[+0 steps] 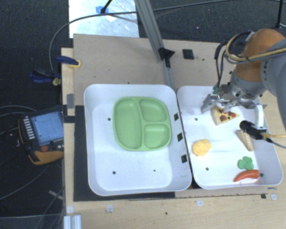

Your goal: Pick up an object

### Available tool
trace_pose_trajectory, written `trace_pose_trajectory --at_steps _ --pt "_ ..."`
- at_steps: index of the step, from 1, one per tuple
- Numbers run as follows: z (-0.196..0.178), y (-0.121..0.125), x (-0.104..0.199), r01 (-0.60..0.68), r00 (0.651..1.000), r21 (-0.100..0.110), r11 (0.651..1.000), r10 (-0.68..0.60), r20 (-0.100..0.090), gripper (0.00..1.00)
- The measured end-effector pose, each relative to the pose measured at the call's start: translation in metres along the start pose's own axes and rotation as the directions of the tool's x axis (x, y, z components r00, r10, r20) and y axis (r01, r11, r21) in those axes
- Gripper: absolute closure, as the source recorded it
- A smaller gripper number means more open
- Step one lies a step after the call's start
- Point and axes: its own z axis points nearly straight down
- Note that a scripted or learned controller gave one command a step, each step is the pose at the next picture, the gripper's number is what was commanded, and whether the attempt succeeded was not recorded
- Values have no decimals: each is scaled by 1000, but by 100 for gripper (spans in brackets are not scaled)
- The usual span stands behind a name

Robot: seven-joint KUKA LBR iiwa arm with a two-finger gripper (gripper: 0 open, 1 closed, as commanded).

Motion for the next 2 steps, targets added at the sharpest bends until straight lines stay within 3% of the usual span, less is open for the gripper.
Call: trace_pose_trajectory --at_steps 1,2 --pt "23 5 0 1 1000 -16 1000 -1 4 0" --pt "8 8 -3 4 1000 -29 1000 -3 11 100"
